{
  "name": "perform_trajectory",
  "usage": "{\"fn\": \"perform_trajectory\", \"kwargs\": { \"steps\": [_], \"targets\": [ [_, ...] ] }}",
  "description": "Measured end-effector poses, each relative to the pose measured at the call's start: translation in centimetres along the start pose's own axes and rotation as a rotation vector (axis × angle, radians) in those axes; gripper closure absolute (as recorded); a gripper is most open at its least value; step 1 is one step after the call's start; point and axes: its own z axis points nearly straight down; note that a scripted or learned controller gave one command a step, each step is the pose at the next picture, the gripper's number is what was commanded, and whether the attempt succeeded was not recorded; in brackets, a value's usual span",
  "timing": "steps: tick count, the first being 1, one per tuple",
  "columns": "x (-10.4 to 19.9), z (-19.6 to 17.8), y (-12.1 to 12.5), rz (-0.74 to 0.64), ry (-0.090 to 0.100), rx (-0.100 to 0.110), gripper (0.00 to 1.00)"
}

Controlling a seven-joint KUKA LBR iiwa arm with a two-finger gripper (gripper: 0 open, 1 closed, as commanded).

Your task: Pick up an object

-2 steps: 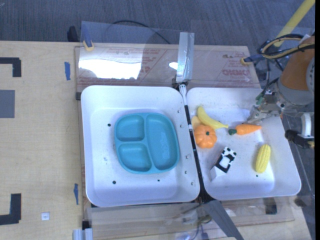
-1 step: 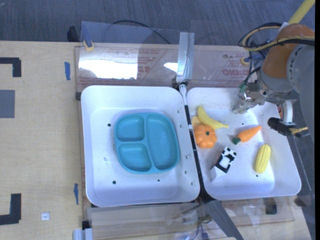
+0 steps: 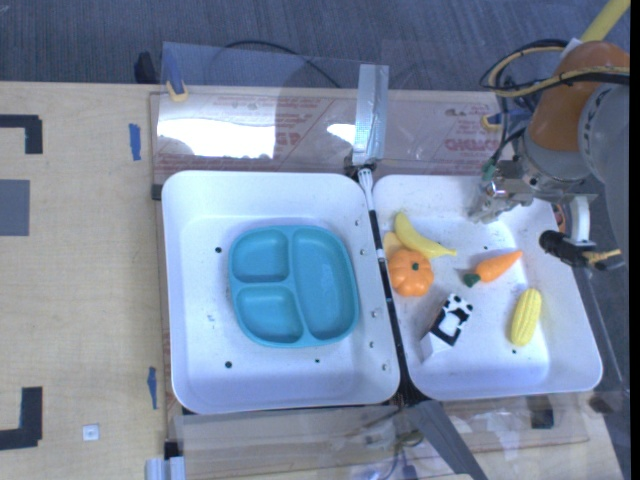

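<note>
Two white bins sit side by side on a pale wooden bench (image 3: 80,268). Well left of the gripper (image 3: 492,206), the left bin (image 3: 190,208) holds a blue divided plate (image 3: 294,285). In the right bin (image 3: 560,368) under the gripper lie a banana (image 3: 418,236), pumpkin (image 3: 410,271), carrot (image 3: 494,266), corn (image 3: 525,316) and a black-and-white toy (image 3: 451,319), leaving bare floor toward the near rim. Whether its fingers are parted, I cannot tell.
</note>
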Motion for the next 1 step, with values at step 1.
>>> {"fn": "perform_trajectory", "kwargs": {
  "steps": [1],
  "targets": [
    [0.08,-0.89,0.2,-0.005,-0.002,-0.003,1.0]
  ]
}}
